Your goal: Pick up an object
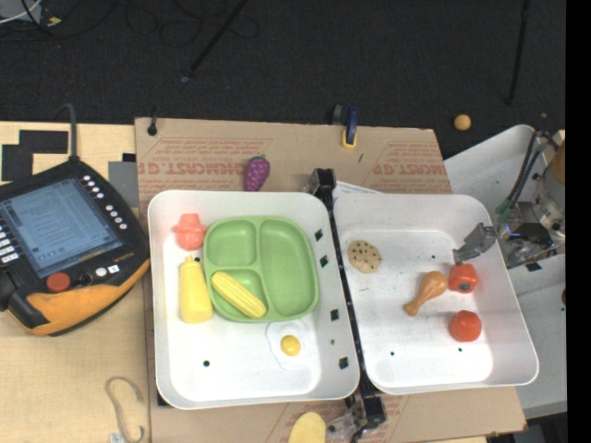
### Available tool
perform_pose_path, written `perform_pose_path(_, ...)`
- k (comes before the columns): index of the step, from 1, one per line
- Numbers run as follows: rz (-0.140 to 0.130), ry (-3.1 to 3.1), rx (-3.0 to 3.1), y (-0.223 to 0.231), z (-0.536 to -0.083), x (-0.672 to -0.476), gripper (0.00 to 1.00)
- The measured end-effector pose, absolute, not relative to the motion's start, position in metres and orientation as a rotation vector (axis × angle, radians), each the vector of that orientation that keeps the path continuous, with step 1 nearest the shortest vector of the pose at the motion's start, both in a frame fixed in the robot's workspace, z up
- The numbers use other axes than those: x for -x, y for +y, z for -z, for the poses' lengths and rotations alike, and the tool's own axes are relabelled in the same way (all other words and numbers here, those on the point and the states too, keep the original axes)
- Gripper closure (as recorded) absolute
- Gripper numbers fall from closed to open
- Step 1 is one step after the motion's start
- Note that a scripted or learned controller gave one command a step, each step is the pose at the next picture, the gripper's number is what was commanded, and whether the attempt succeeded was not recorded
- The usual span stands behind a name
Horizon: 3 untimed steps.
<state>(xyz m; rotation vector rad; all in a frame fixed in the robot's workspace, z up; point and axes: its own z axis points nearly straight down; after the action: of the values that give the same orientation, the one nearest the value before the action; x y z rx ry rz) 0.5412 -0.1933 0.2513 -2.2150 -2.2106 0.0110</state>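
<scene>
Currently the gripper [473, 245] sits at the right edge of the right bin [406, 363], just above a red tomato [464, 278]; jaw state cannot be told from this angle. The tomato touches the thick end of a chicken drumstick [425, 293]. A second tomato [465, 326] lies just below, apart from both. A cookie [365, 256] rests near the bin's left wall. Left bin [240, 377]: green divided plate [263, 266] with a corn cob [238, 294], yellow bottle [194, 291] beside it, fried egg [290, 345] below.
</scene>
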Motion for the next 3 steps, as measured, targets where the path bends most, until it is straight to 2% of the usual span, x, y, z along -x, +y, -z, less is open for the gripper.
perform_pose_path(1, -0.001, -2.219, 2.220, -0.194, -0.258, -0.543, 0.00)
perform_pose_path(3, -0.006, -2.218, 2.213, -0.174, -0.140, -0.543, 0.00)
